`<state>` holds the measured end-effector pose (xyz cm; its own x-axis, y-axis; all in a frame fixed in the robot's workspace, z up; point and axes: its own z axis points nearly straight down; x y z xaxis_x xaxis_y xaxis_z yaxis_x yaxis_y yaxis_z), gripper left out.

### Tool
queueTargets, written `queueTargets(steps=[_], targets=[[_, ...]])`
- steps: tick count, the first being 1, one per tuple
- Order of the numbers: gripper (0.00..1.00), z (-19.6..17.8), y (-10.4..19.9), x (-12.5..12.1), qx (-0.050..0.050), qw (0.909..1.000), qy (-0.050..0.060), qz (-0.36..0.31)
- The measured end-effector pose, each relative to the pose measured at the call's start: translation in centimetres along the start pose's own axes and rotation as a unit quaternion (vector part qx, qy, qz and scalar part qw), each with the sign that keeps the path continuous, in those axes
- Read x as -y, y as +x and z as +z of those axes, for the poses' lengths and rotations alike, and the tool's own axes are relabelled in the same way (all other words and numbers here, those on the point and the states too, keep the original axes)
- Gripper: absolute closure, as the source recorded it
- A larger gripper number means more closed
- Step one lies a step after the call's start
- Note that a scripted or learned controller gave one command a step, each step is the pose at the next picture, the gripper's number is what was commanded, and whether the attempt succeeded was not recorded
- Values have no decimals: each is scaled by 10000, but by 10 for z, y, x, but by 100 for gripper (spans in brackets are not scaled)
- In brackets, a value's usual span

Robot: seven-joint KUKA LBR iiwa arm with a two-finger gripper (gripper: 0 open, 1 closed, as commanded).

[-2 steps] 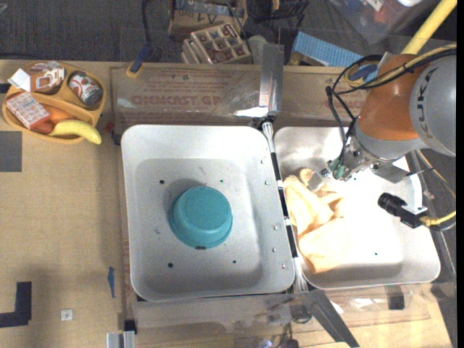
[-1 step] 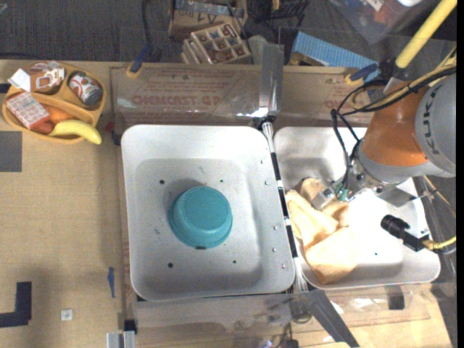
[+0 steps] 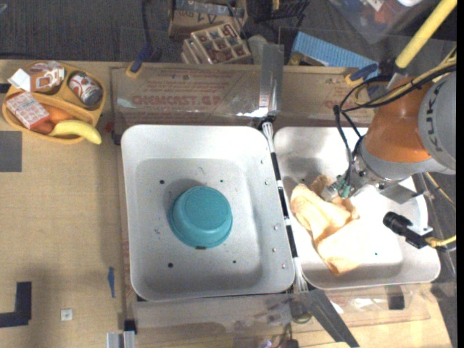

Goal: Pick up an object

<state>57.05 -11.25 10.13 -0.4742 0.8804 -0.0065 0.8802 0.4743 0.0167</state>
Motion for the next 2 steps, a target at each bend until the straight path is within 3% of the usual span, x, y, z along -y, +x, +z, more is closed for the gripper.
queueTargets(steps=[1, 2], targets=[[0, 0, 0, 0, 1, 10000, 1, -2], [0, 11, -42, -17, -2, 9925, 23, -1224]])
